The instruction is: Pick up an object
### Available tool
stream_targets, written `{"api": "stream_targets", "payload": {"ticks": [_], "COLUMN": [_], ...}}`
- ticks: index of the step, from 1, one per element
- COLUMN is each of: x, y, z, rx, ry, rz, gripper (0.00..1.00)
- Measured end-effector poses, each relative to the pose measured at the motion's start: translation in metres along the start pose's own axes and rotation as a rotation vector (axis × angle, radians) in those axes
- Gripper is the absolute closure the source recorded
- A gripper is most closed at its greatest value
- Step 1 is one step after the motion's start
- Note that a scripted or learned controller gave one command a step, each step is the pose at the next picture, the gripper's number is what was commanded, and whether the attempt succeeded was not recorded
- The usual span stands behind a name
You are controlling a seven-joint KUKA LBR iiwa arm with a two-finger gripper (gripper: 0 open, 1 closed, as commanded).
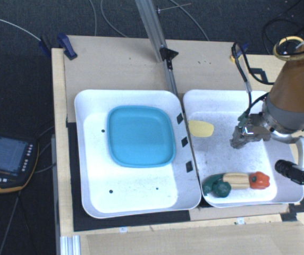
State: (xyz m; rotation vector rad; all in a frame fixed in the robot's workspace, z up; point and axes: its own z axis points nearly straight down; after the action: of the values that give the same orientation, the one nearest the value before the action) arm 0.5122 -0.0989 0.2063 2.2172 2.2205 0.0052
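camera view: two shallow white bins sit side by side on the bench. left bin point(88, 158) contains a blue square plate point(141, 136), lying flat near the bin's middle. right bin point(216, 102) contains four objects. a yellow piece point(201, 128) lies close to the bin's left wall, in its upper half. along the near wall of the right bin, three objects lie in a row, touching or nearly touching: a dark green object point(217, 187) at the left, a tan cylindrical piece point(236, 180) in the middle, and a red object point(259, 180) at the right. the arm enters from the right side, its orange band above the wrist, and the gripper point(241, 139) points down into the right bin, over bare bin floor. finger opening cannot be determined from this angle, and no object is visible between them. the yellow piece lies to the left of the gripper, apart from it. the row of three objects lies nearer the camera than the gripper, also apart from it. a handheld control pendant point(6, 158) rests on the floor left of the bench.
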Motion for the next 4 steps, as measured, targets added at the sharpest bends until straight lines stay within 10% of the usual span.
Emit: {"api": "stream_targets", "payload": {"ticks": [1,4], "x": [0.002,0.138], "y": [0.003,0.083], "z": [-0.042,-0.032], "rx": [0.000,0.004], "ry": [0.000,0.001], "rz": [0.001,-0.003], "gripper": [1.00,1.00]}}
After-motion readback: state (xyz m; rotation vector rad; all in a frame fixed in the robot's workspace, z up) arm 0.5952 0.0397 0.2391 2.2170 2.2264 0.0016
